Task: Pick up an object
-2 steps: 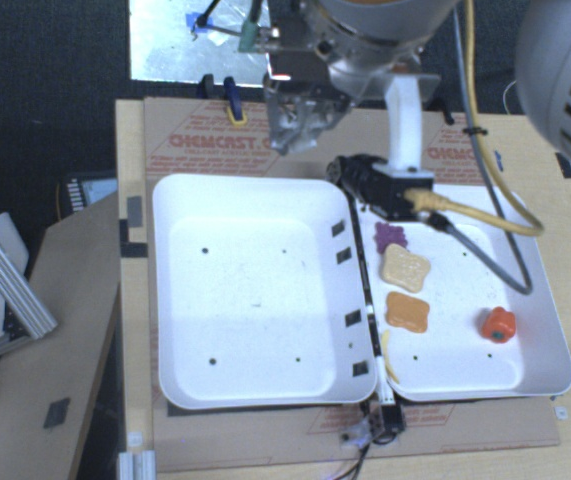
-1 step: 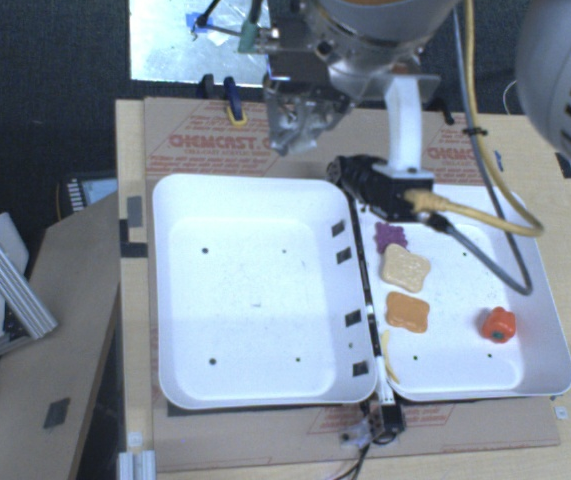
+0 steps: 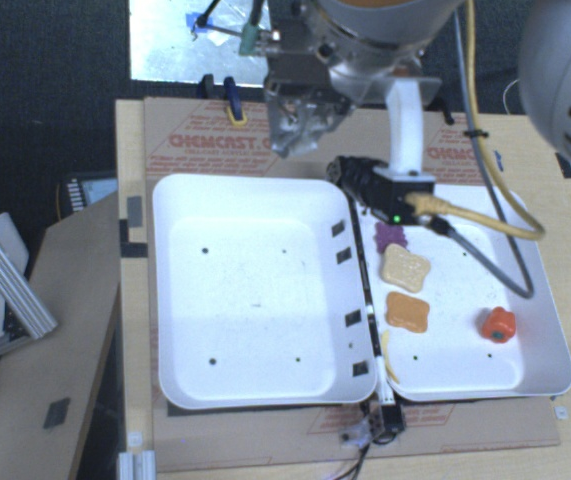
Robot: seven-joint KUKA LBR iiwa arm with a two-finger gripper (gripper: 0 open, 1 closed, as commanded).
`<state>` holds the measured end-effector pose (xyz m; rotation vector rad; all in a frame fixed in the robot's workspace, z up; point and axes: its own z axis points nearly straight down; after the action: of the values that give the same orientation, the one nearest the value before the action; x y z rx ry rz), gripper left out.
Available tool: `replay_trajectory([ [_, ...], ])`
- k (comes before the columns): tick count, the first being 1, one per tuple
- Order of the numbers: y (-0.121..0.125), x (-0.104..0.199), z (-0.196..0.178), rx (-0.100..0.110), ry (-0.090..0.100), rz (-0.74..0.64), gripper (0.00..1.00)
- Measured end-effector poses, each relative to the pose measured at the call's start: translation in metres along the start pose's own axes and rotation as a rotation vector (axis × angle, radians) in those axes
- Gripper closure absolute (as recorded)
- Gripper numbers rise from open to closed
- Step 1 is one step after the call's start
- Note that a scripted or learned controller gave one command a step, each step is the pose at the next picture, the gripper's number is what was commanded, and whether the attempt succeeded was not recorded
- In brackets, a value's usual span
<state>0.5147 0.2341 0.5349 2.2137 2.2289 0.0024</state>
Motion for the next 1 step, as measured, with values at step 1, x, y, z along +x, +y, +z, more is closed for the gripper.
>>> replay_trajectory([
  [1,-0.0014,0.0000,0.0000,0.000,0.000,0.000,1.00],
])
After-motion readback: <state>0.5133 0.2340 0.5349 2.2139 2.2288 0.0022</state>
